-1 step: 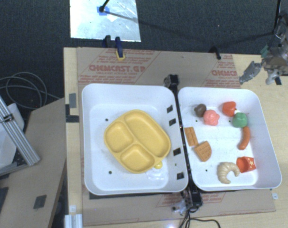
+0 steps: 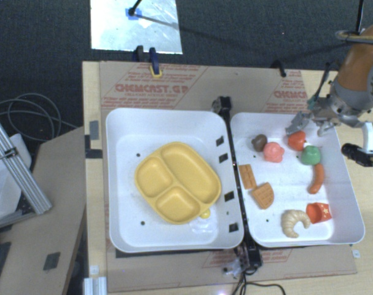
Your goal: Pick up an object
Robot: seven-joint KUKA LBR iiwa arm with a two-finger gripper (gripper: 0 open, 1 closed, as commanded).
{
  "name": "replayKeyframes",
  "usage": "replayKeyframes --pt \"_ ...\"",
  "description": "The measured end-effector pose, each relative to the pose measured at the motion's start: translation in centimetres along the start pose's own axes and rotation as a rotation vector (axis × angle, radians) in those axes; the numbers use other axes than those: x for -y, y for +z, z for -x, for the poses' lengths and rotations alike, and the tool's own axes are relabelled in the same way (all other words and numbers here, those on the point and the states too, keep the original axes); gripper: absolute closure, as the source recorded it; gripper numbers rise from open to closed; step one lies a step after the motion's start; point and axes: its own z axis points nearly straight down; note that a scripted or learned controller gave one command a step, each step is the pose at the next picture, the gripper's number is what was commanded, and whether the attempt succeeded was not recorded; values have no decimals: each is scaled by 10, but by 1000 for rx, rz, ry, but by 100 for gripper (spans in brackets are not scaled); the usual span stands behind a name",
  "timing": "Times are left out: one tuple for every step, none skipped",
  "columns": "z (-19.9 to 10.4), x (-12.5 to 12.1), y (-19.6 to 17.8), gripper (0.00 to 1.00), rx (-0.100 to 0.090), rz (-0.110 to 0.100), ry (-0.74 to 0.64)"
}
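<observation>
Curved cream croissant (image 2: 294, 221) beside glossy red carton (image 2: 320, 211)

Grey arm (image 2: 352, 94) (orange band), metallic claw (image 2: 310, 125).

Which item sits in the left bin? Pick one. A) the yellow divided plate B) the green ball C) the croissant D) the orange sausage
A: the yellow divided plate lies in the left bin, while the croissant, orange sausage and green ball all lie in the right bin.
</observation>
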Motion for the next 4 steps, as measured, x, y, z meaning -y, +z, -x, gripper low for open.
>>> replayKeyframes --pt "0 6 55 0 2 6 1" --pt "1 5 40 100 5 12 -1" --pt "-57 -5 -69 100 3 20 -8" --pt "-115 26 -49 100 -1 6 -7"
